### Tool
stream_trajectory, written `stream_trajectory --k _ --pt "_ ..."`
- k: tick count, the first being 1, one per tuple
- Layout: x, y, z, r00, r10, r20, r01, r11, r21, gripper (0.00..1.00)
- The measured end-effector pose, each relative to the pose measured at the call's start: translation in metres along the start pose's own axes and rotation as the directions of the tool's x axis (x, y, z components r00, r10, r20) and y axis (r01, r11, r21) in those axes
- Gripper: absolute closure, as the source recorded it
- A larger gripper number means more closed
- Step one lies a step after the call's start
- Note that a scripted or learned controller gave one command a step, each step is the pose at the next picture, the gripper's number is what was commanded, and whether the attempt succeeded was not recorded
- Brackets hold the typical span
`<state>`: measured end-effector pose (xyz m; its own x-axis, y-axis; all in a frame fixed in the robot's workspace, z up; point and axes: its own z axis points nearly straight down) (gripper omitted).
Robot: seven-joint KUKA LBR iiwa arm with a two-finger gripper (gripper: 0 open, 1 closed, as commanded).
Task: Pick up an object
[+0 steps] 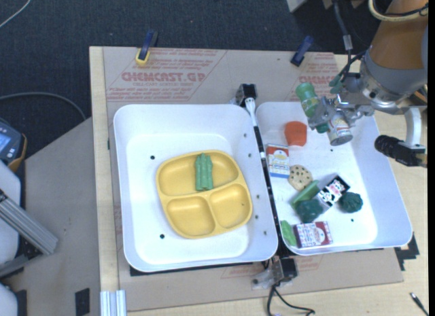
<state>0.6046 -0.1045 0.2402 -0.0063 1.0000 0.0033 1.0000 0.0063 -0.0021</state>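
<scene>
Beside tool [331,119]: orange obj [296,133], maybe cup.

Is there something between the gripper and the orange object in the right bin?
Nothing visible stands between them. The gripper hangs over the far part of the right bin, and the orange object lies just to its left on bare bin floor. The green bottle sits close beside the gripper, not in the path.

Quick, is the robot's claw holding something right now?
Gripper: it sits over the right bin beside a green bottle; whether it grips anything cannot be told.
</scene>
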Motion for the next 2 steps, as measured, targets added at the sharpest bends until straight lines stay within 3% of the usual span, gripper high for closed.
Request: stream_trajectory --k 2 --pt "0.098 0.004 -0.001 1.000 0.001 0.001 -0.001 1.000 0.001 1.00"
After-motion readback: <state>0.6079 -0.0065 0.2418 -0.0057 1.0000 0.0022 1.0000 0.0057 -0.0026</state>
